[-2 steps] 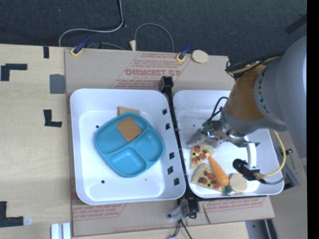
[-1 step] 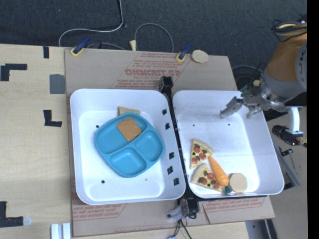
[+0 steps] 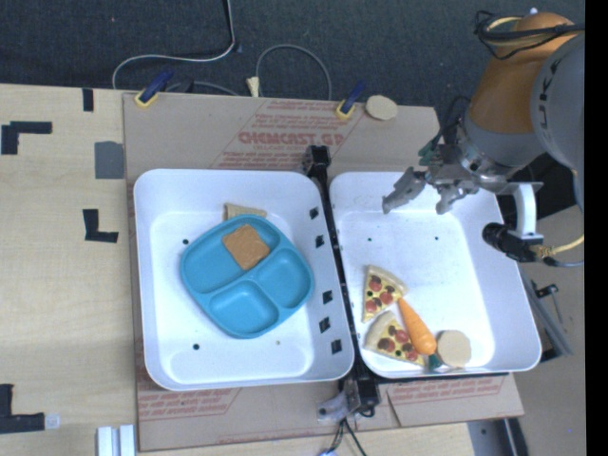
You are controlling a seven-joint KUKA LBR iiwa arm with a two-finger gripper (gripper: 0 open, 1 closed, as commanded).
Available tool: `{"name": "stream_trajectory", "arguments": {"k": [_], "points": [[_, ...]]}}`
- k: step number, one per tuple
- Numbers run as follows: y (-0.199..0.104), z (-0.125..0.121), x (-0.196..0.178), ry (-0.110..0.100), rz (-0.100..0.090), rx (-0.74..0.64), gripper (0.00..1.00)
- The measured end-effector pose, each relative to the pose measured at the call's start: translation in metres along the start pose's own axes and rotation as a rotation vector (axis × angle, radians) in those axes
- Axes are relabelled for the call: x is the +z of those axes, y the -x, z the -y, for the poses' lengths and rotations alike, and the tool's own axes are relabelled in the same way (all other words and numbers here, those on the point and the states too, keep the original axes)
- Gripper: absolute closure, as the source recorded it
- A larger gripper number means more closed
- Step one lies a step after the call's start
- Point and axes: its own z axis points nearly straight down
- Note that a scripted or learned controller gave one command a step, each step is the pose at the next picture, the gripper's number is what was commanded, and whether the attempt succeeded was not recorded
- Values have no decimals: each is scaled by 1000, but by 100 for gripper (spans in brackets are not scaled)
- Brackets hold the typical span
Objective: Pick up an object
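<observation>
The arm (image 3: 532,84) reaches in from the right, its orange band showing above the wrist, and its gripper (image 3: 421,198) hangs over the far end of the right bin (image 3: 494,283), near the rim. The two fingers stand apart, one (image 3: 401,194) angled out toward the divider and the other (image 3: 446,200) pointing down toward the bin floor, with nothing between them. The toys in this bin lie well away from the gripper, bunched at the near end: one pizza slice (image 3: 380,291), a second pizza slice (image 3: 392,338) just below it, an orange carrot (image 3: 416,325) lying slantwise across the two, and a pale round piece (image 3: 453,348) touching the carrot's lower end. Over in the left bin (image 3: 157,283) sits a blue divided plate (image 3: 247,278), with a brown square cracker (image 3: 247,246) resting in its upper compartment and a tan slice (image 3: 244,213) poking out from behind the plate's far edge. Both bins rest on a cardboard sheet (image 3: 275,131), and a small tan disc (image 3: 381,108) lies on that sheet near the far right corner, outside the bins.
</observation>
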Motion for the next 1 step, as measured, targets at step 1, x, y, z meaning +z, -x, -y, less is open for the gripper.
{"name": "stream_trajectory", "arguments": {"k": [1], "points": [[31,44,82,-13,0,11,0]]}}
